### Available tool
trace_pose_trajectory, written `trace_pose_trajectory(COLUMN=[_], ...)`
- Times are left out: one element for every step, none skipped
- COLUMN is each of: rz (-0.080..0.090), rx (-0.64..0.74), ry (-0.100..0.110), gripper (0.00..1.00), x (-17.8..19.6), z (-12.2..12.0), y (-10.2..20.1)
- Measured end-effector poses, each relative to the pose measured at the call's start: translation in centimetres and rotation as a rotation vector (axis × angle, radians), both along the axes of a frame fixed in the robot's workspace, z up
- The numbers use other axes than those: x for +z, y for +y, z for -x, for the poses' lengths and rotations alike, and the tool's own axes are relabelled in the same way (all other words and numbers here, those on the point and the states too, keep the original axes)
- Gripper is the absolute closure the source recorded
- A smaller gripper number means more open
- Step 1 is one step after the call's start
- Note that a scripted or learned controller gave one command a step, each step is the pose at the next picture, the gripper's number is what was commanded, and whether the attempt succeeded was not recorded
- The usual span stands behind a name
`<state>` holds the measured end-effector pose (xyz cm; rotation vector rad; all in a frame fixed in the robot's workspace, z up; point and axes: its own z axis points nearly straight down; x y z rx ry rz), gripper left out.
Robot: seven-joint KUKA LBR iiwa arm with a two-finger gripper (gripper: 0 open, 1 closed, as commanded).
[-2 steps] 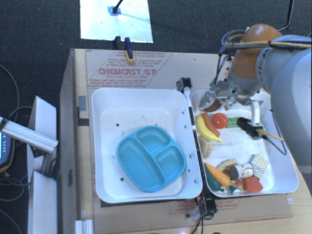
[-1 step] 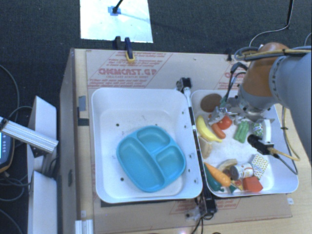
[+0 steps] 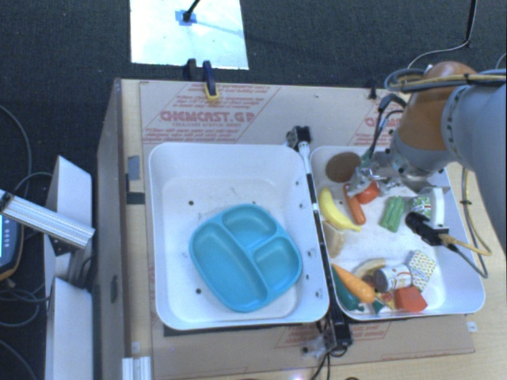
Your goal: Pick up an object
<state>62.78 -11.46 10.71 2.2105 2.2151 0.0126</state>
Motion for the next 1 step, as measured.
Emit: trace_pose_trajectory(rz=[-0.004], rx=[0.002], ry=[0.011], gripper=[1.00], x=[7.81], z=[3.87], y=[7.81])
